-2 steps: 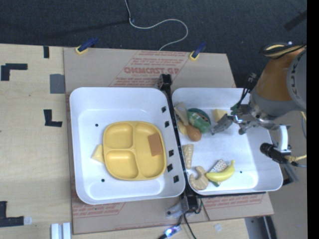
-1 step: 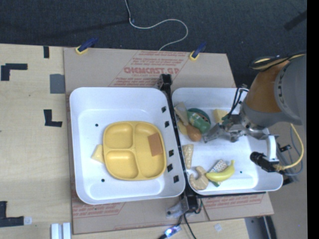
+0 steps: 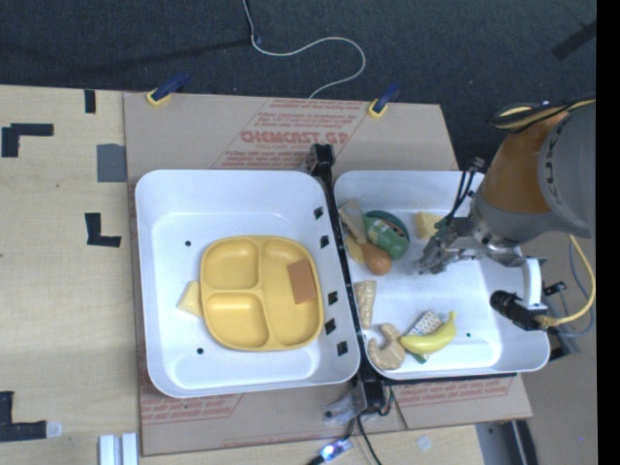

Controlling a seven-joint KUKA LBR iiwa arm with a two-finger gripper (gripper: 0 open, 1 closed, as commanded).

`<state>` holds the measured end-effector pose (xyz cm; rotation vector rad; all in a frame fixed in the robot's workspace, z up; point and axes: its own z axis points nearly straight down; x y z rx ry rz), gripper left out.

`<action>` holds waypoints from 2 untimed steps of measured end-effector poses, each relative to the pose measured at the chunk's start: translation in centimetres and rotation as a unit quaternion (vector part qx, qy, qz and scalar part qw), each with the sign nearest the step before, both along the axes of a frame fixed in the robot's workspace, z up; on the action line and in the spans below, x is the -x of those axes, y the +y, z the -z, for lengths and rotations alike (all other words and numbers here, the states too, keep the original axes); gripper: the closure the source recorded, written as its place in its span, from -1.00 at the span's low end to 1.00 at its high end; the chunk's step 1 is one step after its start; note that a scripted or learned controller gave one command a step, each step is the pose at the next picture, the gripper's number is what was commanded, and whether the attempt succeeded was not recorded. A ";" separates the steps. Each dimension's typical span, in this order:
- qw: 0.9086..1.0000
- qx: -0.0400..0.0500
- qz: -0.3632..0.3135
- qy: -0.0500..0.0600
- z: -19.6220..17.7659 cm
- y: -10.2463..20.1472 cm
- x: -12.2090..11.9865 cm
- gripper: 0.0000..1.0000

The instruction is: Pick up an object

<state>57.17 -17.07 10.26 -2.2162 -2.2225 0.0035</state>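
End effector [image 3: 433, 257] seen low in the right bin [image 3: 484, 187], over bare white floor; whether its tips are wide or narrow cannot be told.

Just left of it a green round object [image 3: 387, 229] and an orange-brown piece [image 3: 376, 259] are seen. A banana [image 3: 431, 335] lies near the front wall, beside a tan piece [image 3: 386, 349]. In the left bin [image 3: 165, 211] a yellow divided tray [image 3: 260, 292] is set, with a brown slab [image 3: 302, 281] on it.
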 end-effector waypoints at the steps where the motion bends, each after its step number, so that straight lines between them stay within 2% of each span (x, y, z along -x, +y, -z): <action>1: 1.000 0.000 0.001 -0.003 -4.2 0.2 0.2 1.00; 2: 1.000 0.001 0.001 -0.003 -8.9 -0.5 0.7 1.00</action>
